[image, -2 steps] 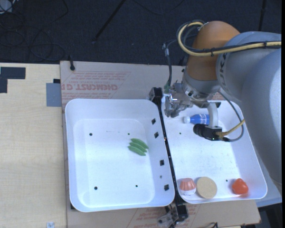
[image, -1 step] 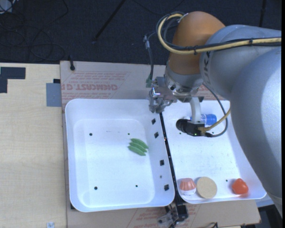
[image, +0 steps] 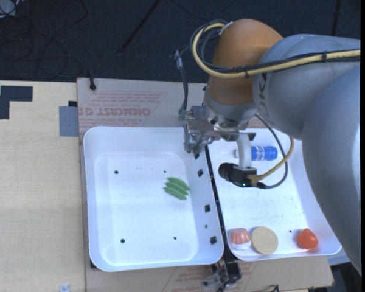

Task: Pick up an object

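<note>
Green pea pod (image: 177, 188) lies in the left bin (image: 103, 224), right of centre, near the wall shared with the right bin (image: 280, 218); it is the only thing on that floor, so judged the likeliest target of the pick.

Gripper (image: 193, 140) sits over the far end of the shared wall, beyond the pod and apart from it; nothing is seen between its fingers, and whether they are spread or closed cannot be told from this slant.

Step in hand, as judged: approach, pick not yet made. To do it well: bring the gripper over the middle of the pod; turn the wrist so the fingers close across the narrow width rather than along the length; keep the pod side clear of the bin wall, which stands near; descend until the tips almost meet the floor, since the pod lies flat and low.

Pod appearance: small, elongated, lying at a slant, seemingly two lobes side by side; bright green against white.

Right bin holds a blue-and-white bottle (image: 263, 153), a tan disc (image: 264, 240), a red-orange fruit (image: 306, 239), a pink-white piece (image: 239, 238).
</note>
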`<state>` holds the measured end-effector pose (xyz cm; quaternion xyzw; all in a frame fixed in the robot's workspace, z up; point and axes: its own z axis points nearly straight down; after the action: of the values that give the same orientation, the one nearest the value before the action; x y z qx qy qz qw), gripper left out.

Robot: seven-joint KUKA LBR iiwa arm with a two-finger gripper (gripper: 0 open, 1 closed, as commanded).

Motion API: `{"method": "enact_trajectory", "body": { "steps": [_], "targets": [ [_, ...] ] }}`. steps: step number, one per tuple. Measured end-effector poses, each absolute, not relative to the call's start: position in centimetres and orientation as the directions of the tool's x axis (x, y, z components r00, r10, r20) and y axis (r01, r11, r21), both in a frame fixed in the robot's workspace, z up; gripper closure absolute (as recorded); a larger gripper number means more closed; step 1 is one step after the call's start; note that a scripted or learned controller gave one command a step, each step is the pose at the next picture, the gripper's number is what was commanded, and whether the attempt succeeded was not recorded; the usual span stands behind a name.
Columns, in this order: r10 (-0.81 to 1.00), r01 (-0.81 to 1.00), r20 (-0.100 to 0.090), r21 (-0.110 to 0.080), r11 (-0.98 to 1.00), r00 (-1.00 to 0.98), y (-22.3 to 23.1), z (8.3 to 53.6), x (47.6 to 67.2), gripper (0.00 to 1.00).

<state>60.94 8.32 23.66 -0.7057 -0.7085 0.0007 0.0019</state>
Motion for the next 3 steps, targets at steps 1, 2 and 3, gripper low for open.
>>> {"method": "enact_trajectory", "body": {
  "steps": [1, 2, 3],
  "targets": [
    [1.000, 1.000, 0.002, -0.006, 0.004, -0.004, 11.4, 25.6, 54.8, 1.00],
    [1.000, 1.000, -0.006, -0.003, -0.011, 0.011, 0.1, 24.3, 58.1, 1.00],
    [1.000, 1.000, 0.001, -0.002, 0.003, -0.003, 4.3, 24.6, 58.7, 1.00]
  ]
}}
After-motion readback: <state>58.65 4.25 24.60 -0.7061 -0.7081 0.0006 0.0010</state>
